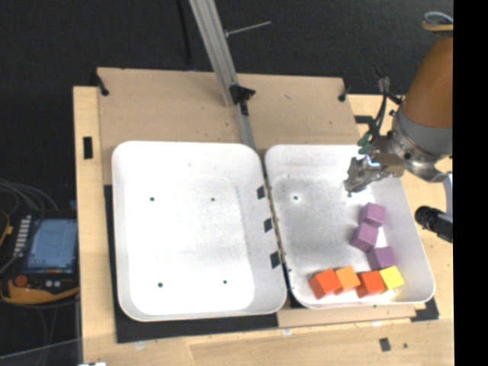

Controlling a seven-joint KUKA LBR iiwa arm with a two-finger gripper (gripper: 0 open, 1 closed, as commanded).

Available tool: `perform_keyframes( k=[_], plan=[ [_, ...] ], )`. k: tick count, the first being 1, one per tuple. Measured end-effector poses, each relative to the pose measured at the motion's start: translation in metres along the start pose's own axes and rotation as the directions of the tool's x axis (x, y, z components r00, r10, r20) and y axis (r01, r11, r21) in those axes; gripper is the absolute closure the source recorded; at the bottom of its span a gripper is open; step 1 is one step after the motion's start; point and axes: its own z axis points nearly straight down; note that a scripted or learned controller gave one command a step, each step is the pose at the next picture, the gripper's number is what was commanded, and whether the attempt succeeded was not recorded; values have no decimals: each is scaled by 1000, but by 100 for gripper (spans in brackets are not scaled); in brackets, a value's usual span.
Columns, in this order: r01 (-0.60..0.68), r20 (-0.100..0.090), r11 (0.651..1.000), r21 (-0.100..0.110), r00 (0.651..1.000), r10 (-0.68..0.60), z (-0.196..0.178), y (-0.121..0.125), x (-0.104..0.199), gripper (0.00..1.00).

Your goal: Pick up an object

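Note:
The right bin [305, 204] holds several small blocks. Purple blocks lie along its right side: one [373, 213] uppermost, another [364, 237] below it, a third [381, 257] lower still. Along the bin's near edge sit an orange-red block [326, 283], an orange block [348, 277], a red block [371, 283] and a yellow block [392, 278]. My gripper [356, 177] hangs over the upper right part of this bin, above and a little left of the top purple block. Nothing shows between its fingertips.
The left bin [191, 227] lies beside the right one. A grey metal pole [217, 48] slants up from the bench behind the bins. A black device with a blue screen [46, 250] lies off the bench at left.

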Motion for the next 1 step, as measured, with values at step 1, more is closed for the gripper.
perform_keyframes(
  k=[1],
  plan=[
    [0, 0, 1000, 2, 1000, 0, 0, -7, 53, 100]
  ],
)
